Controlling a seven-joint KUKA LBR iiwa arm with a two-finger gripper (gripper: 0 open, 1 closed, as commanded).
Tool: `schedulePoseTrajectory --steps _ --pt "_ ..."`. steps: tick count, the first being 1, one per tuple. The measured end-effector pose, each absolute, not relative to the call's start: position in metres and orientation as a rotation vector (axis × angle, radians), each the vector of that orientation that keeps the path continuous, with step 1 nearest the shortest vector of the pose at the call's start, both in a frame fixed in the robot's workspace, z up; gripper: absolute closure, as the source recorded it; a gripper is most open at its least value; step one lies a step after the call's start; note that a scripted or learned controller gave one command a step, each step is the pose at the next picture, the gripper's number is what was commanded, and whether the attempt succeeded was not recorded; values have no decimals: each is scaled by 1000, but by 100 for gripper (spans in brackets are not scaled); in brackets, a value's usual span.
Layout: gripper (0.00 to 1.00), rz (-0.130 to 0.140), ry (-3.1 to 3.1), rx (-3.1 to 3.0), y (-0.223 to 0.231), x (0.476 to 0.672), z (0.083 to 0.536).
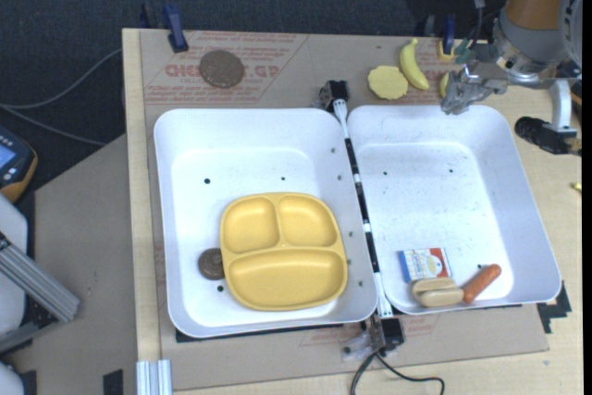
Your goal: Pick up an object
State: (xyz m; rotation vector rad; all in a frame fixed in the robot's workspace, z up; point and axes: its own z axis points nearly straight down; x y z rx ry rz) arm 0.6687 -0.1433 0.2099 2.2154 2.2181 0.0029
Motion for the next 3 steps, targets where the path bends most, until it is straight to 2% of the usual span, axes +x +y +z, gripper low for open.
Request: schedulePoseTrajectory --steps 1,2,3 --pt "100 -6 2215 2232 -184 575 227" --pt "100 8 2219 2209 -180 671 253" --pt "100 -4 2223 2225 -182 654 217"
